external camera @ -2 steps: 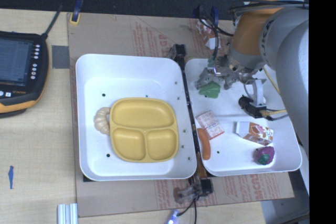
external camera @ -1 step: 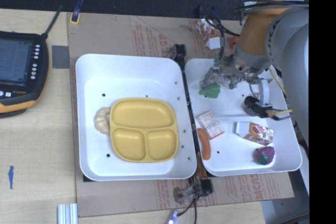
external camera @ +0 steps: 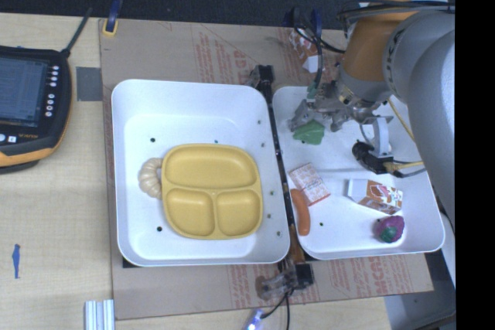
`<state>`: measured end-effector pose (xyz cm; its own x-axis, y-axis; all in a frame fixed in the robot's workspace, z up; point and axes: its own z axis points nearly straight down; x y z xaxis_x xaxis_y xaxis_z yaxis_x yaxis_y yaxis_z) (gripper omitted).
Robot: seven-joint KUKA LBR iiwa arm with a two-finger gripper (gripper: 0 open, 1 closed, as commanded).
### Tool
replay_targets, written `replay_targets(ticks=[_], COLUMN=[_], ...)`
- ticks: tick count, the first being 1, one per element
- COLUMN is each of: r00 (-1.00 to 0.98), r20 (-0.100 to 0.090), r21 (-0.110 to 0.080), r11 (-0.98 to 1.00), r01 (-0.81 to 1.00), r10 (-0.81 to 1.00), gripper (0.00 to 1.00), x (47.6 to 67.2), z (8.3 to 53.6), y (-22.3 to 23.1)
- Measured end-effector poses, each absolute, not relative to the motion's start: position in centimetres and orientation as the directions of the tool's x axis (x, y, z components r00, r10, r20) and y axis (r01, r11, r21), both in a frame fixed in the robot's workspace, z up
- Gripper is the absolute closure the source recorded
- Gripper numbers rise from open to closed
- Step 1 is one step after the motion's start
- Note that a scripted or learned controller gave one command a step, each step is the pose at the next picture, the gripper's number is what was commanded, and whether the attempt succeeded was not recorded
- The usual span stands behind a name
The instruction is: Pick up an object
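Across the desk [external camera: 62, 197], two white bins [external camera: 128, 166] are set, and in the right one the end effector [external camera: 319, 120], its grip impossible to tell, is lowered just above a green object [external camera: 311, 134], which could be nudged against the wall and missed.

Arm over the right bin

The claw [external camera: 315, 118] hangs just above a green object [external camera: 310, 134]; a yellow divided tray [external camera: 210, 190] lies in the left bin [external camera: 131, 108].

Bare floor behind yellow tray [external camera: 211, 191]
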<state>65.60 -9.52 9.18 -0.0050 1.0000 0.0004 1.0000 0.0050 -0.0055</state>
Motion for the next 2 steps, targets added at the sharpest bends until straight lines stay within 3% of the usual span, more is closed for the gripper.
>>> replay_targets(ticks=[2], r00=[-0.003], r20=[-0.001], r21=[-0.002], r11=[0.003], r01=[1.000], r10=[1.000], gripper=[0.00], x=[65.63], z=[9.20], y=[-10.70])
